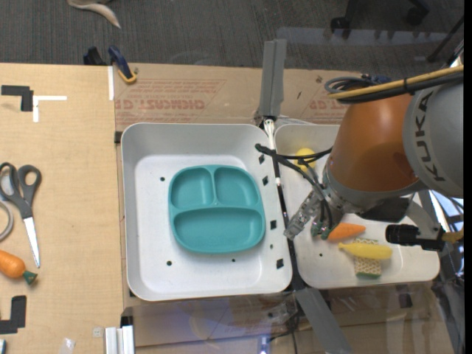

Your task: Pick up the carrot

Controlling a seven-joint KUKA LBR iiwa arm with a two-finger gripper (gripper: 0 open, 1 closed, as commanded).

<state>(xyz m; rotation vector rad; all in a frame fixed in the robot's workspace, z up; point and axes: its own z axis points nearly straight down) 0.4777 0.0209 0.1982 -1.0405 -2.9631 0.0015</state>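
A small orange carrot with a green stem end lies in the right bin, near its front. My gripper hangs low over that bin, just left of the carrot's stem end and close to the bin's left wall. Nothing shows held in it. The arm's orange band and grey wrist cover much of the bin behind the carrot. A second orange carrot with a green tip lies far off on the wooden bench at the left edge.
A yellow corn-like piece lies just in front of the carrot, over a small greenish block. A yellow object sits at the bin's back. The left bin holds a teal divided plate. Scissors lie on the bench.
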